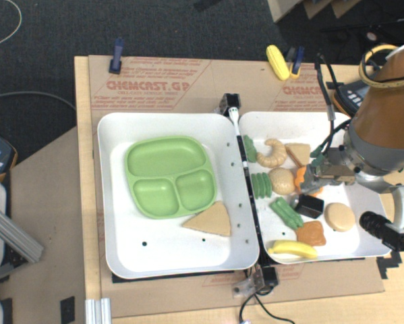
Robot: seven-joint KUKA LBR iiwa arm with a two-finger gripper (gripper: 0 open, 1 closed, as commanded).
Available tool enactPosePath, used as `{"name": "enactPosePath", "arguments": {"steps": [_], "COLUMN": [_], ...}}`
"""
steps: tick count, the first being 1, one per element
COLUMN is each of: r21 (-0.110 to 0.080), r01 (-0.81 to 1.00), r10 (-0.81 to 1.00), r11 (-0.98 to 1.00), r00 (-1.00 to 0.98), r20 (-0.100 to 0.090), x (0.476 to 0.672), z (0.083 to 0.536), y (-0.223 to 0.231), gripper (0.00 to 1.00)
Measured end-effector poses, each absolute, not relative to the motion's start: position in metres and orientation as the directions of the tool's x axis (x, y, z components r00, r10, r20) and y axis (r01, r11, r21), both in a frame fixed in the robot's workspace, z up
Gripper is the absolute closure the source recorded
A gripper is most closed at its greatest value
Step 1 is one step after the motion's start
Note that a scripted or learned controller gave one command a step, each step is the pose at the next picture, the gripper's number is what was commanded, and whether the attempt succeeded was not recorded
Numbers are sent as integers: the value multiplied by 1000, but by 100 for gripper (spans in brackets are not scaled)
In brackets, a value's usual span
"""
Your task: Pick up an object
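The arm (pixel 384 123) is reaching down from the right, its gripper (pixel 315 189) hanging low over the right bin (pixel 363 248). Finger state cannot be determined. Smooth plastic food pieces are lying beneath: a rounded beige bun (pixel 281 180), a curved yellow banana (pixel 293 250).

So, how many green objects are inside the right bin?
3: one along the bin's left wall near the top, a ridged one below it, and one lower, beside the black block. The arm may hide more.

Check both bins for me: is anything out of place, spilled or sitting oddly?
One thing stands out: the tan wedge slice lies loose on the left bin floor beside the green divided plate, not in a compartment. The toy foods in the right bin are a jumble, with nothing spilled onto the bench.
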State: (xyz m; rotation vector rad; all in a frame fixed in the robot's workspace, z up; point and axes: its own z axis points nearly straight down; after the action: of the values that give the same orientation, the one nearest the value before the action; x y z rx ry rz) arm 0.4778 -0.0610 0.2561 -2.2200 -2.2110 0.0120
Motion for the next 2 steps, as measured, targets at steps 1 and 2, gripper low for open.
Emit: {"name": "enactPosePath", "arguments": {"steps": [1,2], "r21": [3,5], "r01": [1000,1000], "r10": [1000,1000], "r11": [0,-1], "r00": [0,1], "r20": [-1,-2], "x": [480,481], "z": [273,283], "y": [-60,-60], "gripper": [100,100]}}
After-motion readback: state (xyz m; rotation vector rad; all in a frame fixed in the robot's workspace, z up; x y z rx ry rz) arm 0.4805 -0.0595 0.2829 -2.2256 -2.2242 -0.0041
